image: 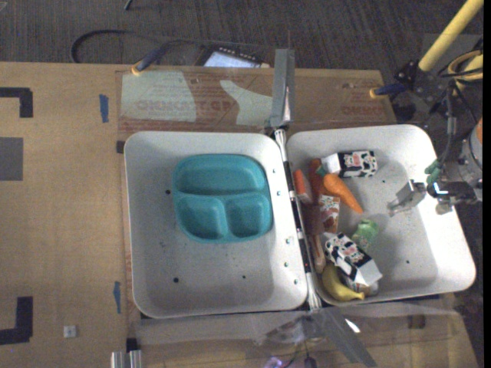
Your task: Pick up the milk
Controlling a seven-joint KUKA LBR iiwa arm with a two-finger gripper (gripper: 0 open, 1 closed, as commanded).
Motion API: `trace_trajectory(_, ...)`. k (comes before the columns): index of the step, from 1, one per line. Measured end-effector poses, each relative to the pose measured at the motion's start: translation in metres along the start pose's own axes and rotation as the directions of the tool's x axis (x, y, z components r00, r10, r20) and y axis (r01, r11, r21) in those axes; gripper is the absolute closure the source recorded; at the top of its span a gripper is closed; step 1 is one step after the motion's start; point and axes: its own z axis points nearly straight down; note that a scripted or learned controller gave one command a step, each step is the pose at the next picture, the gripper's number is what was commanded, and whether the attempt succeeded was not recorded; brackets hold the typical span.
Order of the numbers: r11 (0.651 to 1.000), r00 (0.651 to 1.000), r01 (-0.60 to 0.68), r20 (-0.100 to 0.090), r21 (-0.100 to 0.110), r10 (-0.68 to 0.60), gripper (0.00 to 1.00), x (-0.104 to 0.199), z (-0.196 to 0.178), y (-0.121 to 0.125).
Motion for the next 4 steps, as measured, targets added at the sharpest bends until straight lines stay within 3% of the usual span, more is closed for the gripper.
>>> trace_trajectory(1,0.991,0.991,0.136,0.000,0.001,-0.136,0.00,0.027,0.140,0.008)
trace_trajectory(2,0.980,0.980,0.198,0.015,-0.027,-0.198,0.00,0.041,0.177,0.001)
trace_trajectory(3,0.979,0.979,0.202,0.011,-0.033,-0.202,1.00,0.044,0.166,0.003)
trace_trajectory(4,0.820,0.820,0.572,0.001,-0.002,-0.572,1.00,0.084,0.089,-0.008)
